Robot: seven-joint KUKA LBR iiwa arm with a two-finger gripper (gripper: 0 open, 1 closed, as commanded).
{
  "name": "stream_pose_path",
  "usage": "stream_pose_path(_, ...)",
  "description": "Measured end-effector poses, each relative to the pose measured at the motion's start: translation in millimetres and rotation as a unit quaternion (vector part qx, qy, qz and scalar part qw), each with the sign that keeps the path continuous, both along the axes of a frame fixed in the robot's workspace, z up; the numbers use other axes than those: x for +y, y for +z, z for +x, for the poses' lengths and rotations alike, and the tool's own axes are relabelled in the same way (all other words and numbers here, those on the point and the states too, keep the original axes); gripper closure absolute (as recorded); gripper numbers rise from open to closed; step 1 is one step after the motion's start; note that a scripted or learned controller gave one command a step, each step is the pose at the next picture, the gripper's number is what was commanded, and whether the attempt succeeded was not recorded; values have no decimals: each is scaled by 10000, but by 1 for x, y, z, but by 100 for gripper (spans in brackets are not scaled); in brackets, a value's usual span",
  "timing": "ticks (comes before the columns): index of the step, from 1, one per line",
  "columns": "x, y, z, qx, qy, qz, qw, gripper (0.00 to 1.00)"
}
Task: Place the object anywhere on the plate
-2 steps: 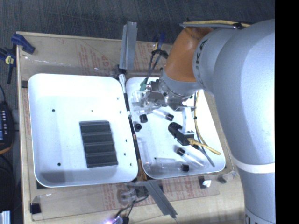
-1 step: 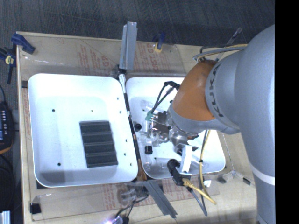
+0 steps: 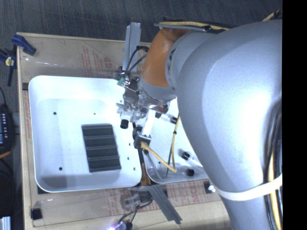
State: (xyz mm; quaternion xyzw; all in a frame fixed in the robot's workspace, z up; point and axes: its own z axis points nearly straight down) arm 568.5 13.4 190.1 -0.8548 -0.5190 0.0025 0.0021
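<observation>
A dark grey ribbed plate (image 3: pixel 100 147) lies flat in the left white bin (image 3: pixel 48 90), towards its front. My gripper (image 3: pixel 127 115) hangs over the right edge of that bin, just up and right of the plate and apart from it. A small black piece (image 3: pixel 124 124) shows at the gripper's lower end; whether it belongs to the gripper or is a held object is unclear. The big grey arm with its orange band (image 3: pixel 156 61) hides most of the right bin (image 3: pixel 160 178).
Two small dark items (image 3: pixel 184 155) (image 3: pixel 190 172) lie in the visible strip of the right bin, beside a yellow cable (image 3: pixel 160 159). A blue clamp (image 3: pixel 23 44) sits at the bench's far left corner. A grey metal bracket (image 3: pixel 163 205) lies at the front edge.
</observation>
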Motion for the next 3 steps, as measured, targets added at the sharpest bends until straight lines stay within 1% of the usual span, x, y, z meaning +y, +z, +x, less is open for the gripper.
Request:
stream_pose_path(1,79,15,37,-3,-1478,-5,9890,100)
stream_pose_path(2,108,-100,77,4,-2413,-10,9705,100)
stream_pose_path(3,108,-100,77,10,-2415,-10,9704,0)
